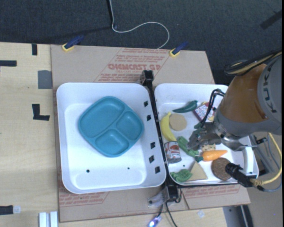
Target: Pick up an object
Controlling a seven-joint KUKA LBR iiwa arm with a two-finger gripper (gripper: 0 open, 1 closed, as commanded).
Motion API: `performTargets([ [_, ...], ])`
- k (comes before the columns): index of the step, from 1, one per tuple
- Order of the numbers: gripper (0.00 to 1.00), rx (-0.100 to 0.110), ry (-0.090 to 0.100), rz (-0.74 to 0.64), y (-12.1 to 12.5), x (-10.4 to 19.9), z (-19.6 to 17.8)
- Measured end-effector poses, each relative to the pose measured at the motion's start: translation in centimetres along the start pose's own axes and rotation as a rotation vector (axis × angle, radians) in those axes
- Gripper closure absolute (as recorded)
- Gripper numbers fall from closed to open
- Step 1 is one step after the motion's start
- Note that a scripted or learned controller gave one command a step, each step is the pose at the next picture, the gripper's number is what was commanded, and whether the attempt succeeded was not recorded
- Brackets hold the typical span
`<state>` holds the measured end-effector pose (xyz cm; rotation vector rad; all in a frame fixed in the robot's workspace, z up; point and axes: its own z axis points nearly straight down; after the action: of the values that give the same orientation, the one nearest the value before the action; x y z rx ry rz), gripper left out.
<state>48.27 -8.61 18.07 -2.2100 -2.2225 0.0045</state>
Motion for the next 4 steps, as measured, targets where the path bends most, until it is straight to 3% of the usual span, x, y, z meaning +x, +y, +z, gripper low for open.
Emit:
performTargets([
  [1,1.00,-0.003,0.000,-0.002,0.1,6.1,-0.3],
  [2,1.00,-0.020,-0.003,0.003,0.2,5.6,-12.8],
  [3,1.00,0.002,-0.002,-0.001,0.0,12.5,-5.8],
  [4,1.00,-0.021,-0.005,0.008,0.1,6.7,-19.7],
])
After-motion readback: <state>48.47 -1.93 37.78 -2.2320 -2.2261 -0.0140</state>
